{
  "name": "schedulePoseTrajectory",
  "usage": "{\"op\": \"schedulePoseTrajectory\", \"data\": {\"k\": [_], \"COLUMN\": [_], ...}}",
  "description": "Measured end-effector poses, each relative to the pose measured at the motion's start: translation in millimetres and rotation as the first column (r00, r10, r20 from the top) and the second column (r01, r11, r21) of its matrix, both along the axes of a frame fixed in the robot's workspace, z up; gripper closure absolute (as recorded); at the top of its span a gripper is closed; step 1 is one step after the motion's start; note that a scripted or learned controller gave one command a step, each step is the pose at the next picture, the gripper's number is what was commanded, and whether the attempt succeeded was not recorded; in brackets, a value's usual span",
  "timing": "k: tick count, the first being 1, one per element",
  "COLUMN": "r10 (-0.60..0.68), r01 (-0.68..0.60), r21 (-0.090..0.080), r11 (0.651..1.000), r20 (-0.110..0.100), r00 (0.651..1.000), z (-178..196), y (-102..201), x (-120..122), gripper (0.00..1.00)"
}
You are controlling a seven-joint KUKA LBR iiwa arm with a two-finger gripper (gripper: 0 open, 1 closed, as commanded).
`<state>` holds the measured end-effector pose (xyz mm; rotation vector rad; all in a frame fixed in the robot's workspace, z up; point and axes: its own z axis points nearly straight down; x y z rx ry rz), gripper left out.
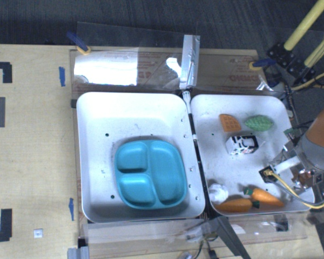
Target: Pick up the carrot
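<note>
From the overhead camera, the carrot (265, 197) lies at the right bin's (216, 108) front wall, beside a long orange thing (233, 204). The gripper (298, 178) hangs just right; grip state, can't tell. I'd drop straight down mid-carrot, clear of the wall.

Both bins (97, 112) are white; the left holds a light-blue tray (150, 172). In the right lie an orange carrot (266, 197) with green top, a green leaf (258, 123) and a black-and-white cow (243, 144).
</note>
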<state>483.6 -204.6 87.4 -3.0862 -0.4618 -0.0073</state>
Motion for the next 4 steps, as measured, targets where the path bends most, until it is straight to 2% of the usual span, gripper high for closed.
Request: {"op": "schedulePoseTrajectory", "data": {"k": [1,2,3,4], "r10": [0.310,0.510,0.510,0.506], "r01": [-0.310,-0.510,-0.509,-0.506], "r21": [0.024,-0.025,-0.027,-0.023], "r11": [0.950,0.860,0.860,0.862], "r20": [0.002,0.001,0.004,0.003], "r00": [0.951,0.860,0.860,0.862], "z": [0.2,-0.4,10.6,-0.1], "y": [0.5,36.6,36.5,-2.8], "x": [-1.1,-2.9,-1.9,-2.3], "gripper": [0.00,0.00,1.00,1.00]}}
